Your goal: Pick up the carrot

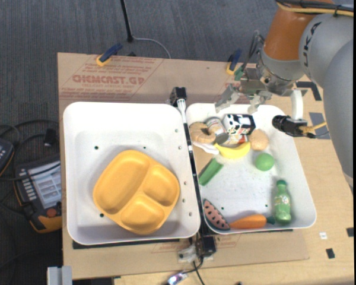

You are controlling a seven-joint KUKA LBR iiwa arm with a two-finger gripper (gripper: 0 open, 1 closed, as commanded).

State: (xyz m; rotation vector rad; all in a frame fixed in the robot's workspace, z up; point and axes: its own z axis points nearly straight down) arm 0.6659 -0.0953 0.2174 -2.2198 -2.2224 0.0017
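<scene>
— Where is the orange carrot [248, 222]?

— It lies at the near edge of the right white plastic bin [296, 159], between a watermelon slice [215, 215] and a green bottle [281, 201].

— And the two-finger gripper [242, 103]?

— It hangs over the far edge of the same bin, fingers spread apart, nothing between them, well apart from the carrot.
</scene>
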